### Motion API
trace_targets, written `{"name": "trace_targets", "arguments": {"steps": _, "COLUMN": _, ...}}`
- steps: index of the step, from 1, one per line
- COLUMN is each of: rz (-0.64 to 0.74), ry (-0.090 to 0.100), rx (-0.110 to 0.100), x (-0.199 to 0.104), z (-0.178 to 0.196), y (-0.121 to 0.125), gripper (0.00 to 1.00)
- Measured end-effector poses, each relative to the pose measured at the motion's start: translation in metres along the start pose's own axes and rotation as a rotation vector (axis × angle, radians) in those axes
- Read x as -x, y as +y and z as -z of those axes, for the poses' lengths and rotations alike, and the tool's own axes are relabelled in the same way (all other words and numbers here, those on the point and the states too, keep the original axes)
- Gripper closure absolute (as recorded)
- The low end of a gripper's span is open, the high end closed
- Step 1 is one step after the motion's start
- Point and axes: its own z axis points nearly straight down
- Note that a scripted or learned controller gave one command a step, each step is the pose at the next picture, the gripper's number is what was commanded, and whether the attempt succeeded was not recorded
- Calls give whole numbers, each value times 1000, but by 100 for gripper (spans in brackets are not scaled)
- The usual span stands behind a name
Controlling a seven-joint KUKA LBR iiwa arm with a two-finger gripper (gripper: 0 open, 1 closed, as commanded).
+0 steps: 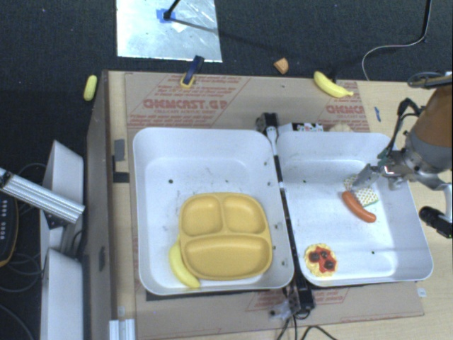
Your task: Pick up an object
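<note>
**Claw low over right bin, above hot dog**

Arm [432,129] enters from 3 o'clock, wrist bent down into the right bin [403,253]. Claw [368,178] sits near the bin's 2 o'clock area, tip just above a small pale checkered item [362,192]. Finger state: cannot tell; nothing visibly pinched.

Right bin contents: hot dog [359,207], orange-red, lying diagonally just at 6 o'clock of the claw tip, touching or overlapping the checkered item. Small pizza [320,258] near the bin's 7 o'clock corner, well apart from the hot dog.

Left bin [152,190]: yellow divided plate [225,235] toward 5 o'clock of the bin, three compartments. Banana [182,266] lying against the plate's 8 o'clock edge.

On the surface [297,94] outside the bins: second banana [331,85] at 12 o'clock of the right bin, small orange piece [282,65] beside it at its 10 o'clock, blue-yellow clip [190,71] at 12 o'clock of the left bin. Small yellow object [90,87] off the surface's 10 o'clock corner.
</note>
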Motion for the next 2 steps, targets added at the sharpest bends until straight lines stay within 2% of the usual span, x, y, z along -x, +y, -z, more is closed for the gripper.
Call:
{"name": "trace_targets", "arguments": {"steps": 1, "rz": 2, "ry": 1, "rx": -3, "x": -13, "z": -56, "y": 4, "gripper": 0}}
{"name": "trace_targets", "arguments": {"steps": 2, "rz": 3, "ry": 0, "rx": 2, "x": -12, "z": -43, "y": 5, "gripper": 100}}
